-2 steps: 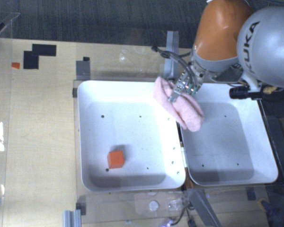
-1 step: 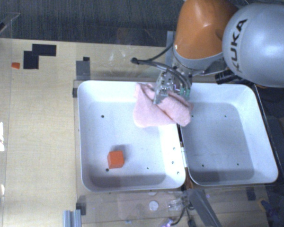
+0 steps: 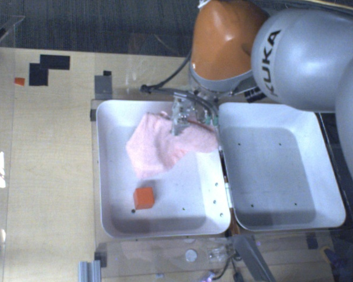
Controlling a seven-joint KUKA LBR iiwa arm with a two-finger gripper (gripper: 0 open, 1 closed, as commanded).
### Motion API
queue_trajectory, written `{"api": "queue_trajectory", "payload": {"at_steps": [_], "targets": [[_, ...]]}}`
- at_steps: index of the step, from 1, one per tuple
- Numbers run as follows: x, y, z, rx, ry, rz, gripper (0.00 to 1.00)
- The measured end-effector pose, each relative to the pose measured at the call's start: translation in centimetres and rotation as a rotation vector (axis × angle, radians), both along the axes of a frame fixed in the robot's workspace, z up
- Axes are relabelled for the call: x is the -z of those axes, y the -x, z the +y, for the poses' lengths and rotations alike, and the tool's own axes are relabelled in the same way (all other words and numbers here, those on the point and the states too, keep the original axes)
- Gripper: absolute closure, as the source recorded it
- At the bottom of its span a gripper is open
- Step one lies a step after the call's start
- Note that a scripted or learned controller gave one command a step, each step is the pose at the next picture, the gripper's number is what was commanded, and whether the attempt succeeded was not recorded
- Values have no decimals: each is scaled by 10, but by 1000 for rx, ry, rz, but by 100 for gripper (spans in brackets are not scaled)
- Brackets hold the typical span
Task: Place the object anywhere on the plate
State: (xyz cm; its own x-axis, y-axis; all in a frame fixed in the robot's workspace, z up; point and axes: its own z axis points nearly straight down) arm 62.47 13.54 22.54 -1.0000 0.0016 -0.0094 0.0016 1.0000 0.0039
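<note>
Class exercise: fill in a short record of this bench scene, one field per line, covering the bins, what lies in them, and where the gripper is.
left bin: holds a pink cloth and an orange block
cloth: crumpled, in the bin's upper half, reaching its right wall
block: lower left of the bin, apart from the cloth
right bin: white, beside the left bin
gripper: over the cloth's upper right edge
arm: reaches in from the right, orange band above the wrist
plate: cannot tell which thing it is
</note>
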Motion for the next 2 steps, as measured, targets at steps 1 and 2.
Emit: {"api": "queue_trajectory", "payload": {"at_steps": [1, 2], "targets": [[-2, 5, 53, -4, -1, -1, 100], [-2, 5, 52, -3, -1, -2, 0]]}}
